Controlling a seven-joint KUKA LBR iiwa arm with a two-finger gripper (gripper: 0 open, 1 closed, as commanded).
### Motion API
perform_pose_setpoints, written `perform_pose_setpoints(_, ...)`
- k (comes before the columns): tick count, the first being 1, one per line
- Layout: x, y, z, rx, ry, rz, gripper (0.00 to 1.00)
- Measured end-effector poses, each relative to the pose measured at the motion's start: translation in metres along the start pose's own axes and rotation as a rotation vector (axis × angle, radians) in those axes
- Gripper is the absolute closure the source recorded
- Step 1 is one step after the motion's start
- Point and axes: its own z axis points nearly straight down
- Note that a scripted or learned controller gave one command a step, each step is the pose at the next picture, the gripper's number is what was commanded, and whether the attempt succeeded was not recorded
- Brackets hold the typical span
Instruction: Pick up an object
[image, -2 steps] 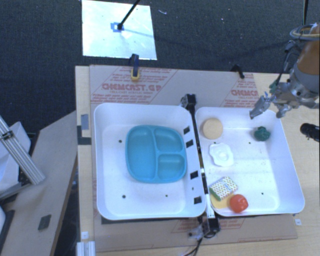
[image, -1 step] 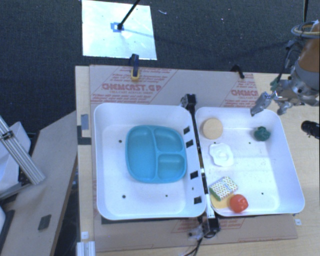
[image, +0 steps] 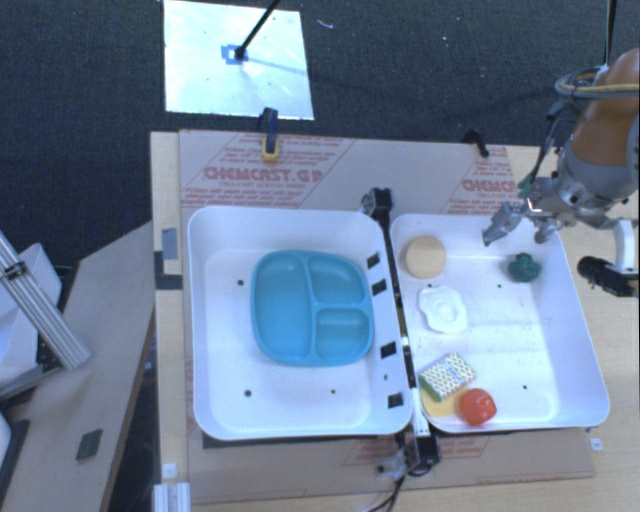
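Observation:
My gripper (image: 521, 231) hangs over the back of the right bin (image: 570, 330), open, with nothing between its fingers (image: 497, 229). Just in front of it, and apart from it, a small dark green object (image: 523, 266) lies on the bin floor. A tan round bun (image: 425, 256) rests in the bin's back left corner. In front of the bun lies a white fried-egg piece (image: 442, 309). In the front left corner sit a patterned block (image: 447, 375), a red tomato (image: 477, 405) and a yellow piece (image: 433, 402) partly under them.
The left bin (image: 220, 330) holds a blue divided plate (image: 310, 305). A black-clipped divider (image: 392, 300) runs between the two bins. The arm's orange band (image: 610, 110) rises at the right edge.

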Motion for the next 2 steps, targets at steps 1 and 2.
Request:
perform_pose_setpoints(1, 0.006, 0.003, 0.043, 0.0, 0.0, -0.001, 0.0)
perform_pose_setpoints(2, 0.008, 0.0, 0.105, 0.001, 0.001, 0.001, 0.0)
